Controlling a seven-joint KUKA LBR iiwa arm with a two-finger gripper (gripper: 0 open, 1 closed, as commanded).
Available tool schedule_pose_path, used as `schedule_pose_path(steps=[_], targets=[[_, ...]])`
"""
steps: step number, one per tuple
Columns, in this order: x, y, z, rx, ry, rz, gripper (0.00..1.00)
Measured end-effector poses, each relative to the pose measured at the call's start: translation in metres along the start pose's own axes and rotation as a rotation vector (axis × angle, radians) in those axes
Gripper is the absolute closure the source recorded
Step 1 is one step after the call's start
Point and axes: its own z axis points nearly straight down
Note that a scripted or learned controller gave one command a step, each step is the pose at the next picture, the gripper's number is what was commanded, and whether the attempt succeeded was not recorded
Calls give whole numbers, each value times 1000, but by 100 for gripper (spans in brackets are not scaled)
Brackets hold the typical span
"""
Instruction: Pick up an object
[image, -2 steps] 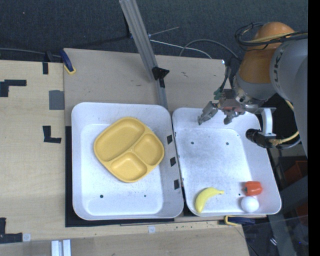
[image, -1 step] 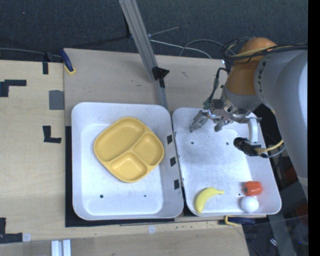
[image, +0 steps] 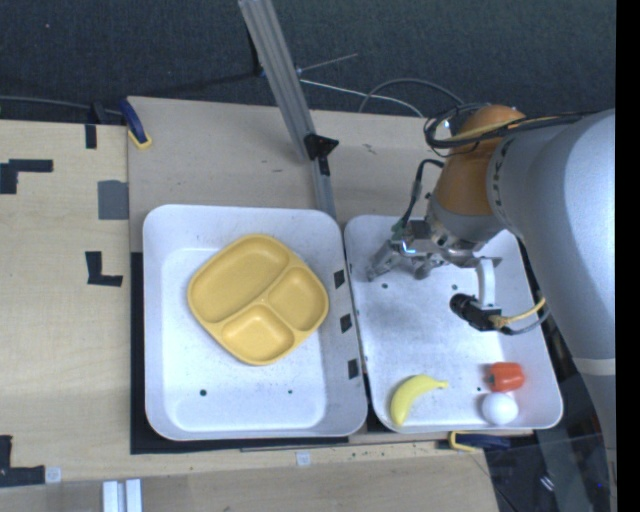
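We count one tray, banana, orange block, white ball. Gripper jaws apart, holding nothing.

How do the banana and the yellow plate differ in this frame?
The plate is far larger than the banana. The plate lies alone in the left bin; the banana lies in the right bin, near its front edge. The plate is flat with three compartments; the banana is a small curved piece. Both are yellow, and both lie apart from the tool.
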Motion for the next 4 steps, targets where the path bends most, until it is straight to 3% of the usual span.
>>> schedule_pose_path(steps=[1, 3, 4], targets=[[1, 1, -14, -4, 1, -2, 100], [8, -5, -119, -12, 0, 0, 100], [9, -5, -121, -6, 2, 1, 100]])
